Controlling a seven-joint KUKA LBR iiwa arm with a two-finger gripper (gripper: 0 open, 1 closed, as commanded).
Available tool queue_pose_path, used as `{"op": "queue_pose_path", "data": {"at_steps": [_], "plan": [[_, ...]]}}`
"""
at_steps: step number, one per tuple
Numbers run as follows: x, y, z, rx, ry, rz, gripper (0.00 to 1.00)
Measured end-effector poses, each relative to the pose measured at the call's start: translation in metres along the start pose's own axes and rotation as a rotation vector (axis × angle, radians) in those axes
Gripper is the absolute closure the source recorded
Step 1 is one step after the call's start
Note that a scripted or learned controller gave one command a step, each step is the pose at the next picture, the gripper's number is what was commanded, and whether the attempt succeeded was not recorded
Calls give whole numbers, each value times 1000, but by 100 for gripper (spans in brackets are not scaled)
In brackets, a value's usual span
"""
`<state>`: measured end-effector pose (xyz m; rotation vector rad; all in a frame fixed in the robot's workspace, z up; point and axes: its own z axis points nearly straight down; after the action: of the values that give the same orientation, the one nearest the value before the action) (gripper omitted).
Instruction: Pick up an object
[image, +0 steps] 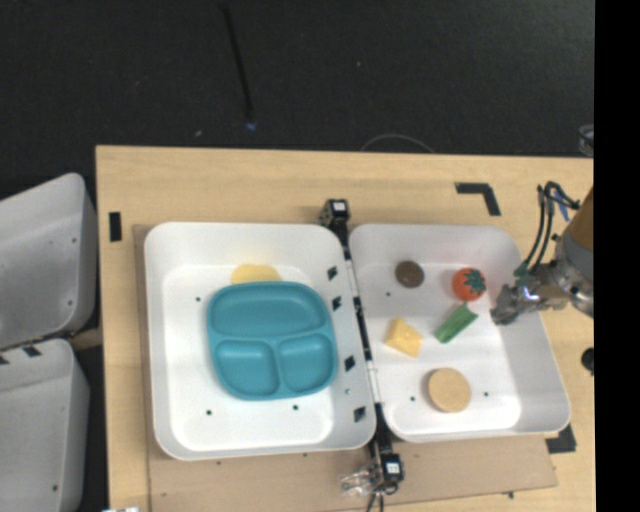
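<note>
Tool (508, 305) over right bin (530, 400) near its right wall; jaws' state unclear; tomato (468, 283) just beside.

We can read no writing, number or brand anywhere here. The black angle marks (478, 195) on the counter (250, 180) are plain shapes, not letters. The small black clips (336, 211) at the bins' seam may carry print, but they are too small for us to tell.
</note>
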<state>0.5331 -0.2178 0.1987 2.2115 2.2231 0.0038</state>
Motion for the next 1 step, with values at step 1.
{"op": "queue_pose_path", "data": {"at_steps": [1], "plan": [[-2, 2, -52, -2, -1, 2, 100]]}}
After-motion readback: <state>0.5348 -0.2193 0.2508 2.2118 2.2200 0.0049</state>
